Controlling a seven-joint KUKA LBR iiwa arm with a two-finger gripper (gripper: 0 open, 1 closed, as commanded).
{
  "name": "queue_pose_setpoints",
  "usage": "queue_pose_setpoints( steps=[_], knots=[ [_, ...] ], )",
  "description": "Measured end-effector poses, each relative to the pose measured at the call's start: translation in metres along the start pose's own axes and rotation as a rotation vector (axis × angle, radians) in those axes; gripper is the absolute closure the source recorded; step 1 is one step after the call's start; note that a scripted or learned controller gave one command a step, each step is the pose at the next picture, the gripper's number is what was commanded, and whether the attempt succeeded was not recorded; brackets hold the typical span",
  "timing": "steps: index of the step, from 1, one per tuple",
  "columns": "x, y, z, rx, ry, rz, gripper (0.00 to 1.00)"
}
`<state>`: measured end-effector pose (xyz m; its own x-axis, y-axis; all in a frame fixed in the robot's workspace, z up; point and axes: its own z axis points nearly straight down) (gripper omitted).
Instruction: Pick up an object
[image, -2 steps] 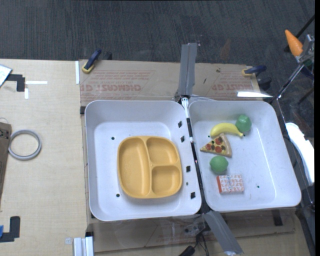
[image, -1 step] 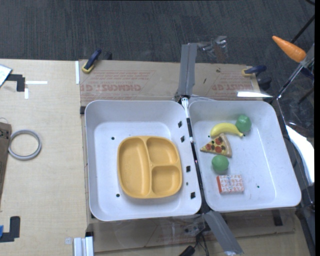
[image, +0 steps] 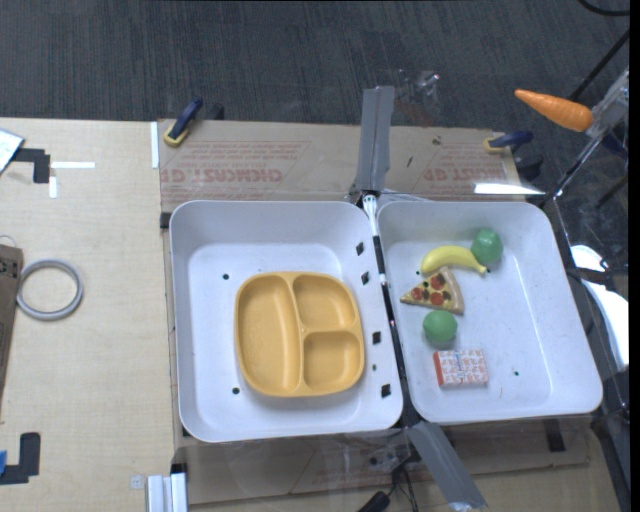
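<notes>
Left bin (image: 190, 300) held a yellow tray (image: 298, 333); right bin (image: 560, 300) held banana (image: 452, 259), pizza slice (image: 436, 291), two green balls (image: 439, 327), red box (image: 461, 368); jaw state: cannot tell.

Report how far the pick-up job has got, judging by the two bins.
Done: nothing visibly. The banana, pizza slice, two green balls and the small patterned box all lie on the floor of the right bin; the yellow divided plate sits in the left bin. In hand: nothing is lifted. Left: the whole pick, from approach to grasp and lift.
</notes>
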<state>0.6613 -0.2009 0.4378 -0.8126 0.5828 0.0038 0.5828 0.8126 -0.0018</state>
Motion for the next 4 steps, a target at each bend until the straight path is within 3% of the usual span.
queue_pose_setpoints(
  steps=[1, 4],
  knots=[
    [-0.004, -0.024, 0.0, 0.001, 0.001, 0.119, 1.0],
    [-0.013, -0.018, 0.0, -0.004, -0.005, -1.427, 1.0]
  ],
)
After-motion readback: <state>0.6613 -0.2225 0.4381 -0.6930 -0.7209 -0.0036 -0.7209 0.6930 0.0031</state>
